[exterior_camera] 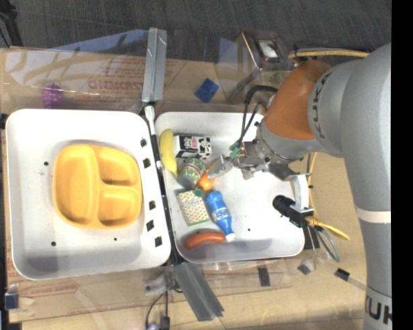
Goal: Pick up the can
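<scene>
Our gripper (224,163) hangs low in the right bin (272,236), tips just beside the can (191,172) (how far apart they stand, we cannot tell). The can lies tipped between the banana (167,152) and blue bottle (219,214), crowded, so we judge access tight. Our arm (344,108) reaches in from the right, wrist bent down.

A yellow compartmented plastic tray (96,184) lies in the white left bin (27,253). In the white right bin (282,243): a yellow banana (167,152), a green-labelled metal can (191,172), a blue plastic bottle with white cap (219,214), a green-and-cream patterned packet (193,207), and a red-orange sausage (204,240).
</scene>
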Robot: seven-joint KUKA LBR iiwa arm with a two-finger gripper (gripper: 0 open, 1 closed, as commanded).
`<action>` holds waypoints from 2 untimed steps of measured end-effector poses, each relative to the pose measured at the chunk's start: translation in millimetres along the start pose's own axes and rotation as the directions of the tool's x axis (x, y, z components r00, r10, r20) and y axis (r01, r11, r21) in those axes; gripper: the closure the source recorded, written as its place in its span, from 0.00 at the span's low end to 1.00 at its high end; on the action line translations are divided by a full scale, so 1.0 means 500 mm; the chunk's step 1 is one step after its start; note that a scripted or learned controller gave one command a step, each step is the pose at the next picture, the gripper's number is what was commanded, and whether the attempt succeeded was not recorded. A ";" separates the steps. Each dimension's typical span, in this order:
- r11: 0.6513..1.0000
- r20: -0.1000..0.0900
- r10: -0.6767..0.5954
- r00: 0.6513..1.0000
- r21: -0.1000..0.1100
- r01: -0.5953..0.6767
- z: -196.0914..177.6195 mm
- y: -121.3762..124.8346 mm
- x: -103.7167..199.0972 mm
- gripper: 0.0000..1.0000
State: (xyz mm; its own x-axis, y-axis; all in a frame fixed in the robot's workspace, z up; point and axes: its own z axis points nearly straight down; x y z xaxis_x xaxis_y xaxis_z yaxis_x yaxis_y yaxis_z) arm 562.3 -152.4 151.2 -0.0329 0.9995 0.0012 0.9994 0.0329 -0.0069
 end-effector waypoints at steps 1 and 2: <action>0.998 0.001 -0.065 0.998 -0.008 0.065 0.101 0.044 0.099 0.00; 0.998 0.001 -0.070 0.998 -0.005 0.070 0.082 0.044 0.100 1.00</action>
State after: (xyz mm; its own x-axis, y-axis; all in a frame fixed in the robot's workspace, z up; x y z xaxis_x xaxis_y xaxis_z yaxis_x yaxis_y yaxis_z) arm 582.2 -101.9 110.0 -0.1025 0.9947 0.0006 0.9947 0.1025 -0.0021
